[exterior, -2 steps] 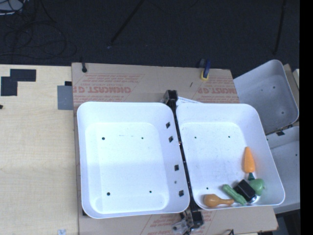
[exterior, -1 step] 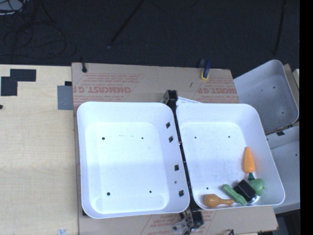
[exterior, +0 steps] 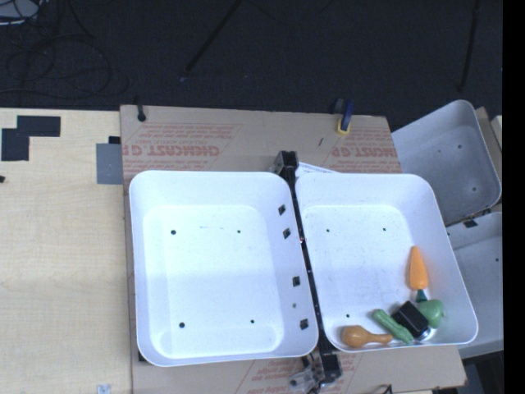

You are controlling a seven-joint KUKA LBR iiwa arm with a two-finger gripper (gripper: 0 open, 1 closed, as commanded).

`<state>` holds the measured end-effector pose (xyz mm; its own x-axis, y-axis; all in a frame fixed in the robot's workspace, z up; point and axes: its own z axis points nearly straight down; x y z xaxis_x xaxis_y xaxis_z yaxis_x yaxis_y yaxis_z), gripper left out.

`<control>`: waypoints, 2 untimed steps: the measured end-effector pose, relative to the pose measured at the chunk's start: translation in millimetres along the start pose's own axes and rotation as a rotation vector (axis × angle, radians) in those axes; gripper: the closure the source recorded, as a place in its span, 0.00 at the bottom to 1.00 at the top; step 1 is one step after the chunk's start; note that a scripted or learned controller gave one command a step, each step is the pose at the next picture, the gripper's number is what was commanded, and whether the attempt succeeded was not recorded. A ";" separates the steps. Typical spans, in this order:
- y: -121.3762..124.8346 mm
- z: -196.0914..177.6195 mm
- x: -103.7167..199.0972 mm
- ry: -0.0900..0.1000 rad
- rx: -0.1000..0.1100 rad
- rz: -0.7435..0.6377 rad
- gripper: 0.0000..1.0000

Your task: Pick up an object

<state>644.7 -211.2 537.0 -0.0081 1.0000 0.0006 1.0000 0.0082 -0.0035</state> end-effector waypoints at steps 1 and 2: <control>0.0 0.0 0.0 0.000 0.000 0.000 1.00; 0.0 0.0 0.0 0.000 0.000 -0.001 1.00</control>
<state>644.7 -211.1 537.0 -0.0091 1.0000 0.0006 1.0000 0.0091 -0.0037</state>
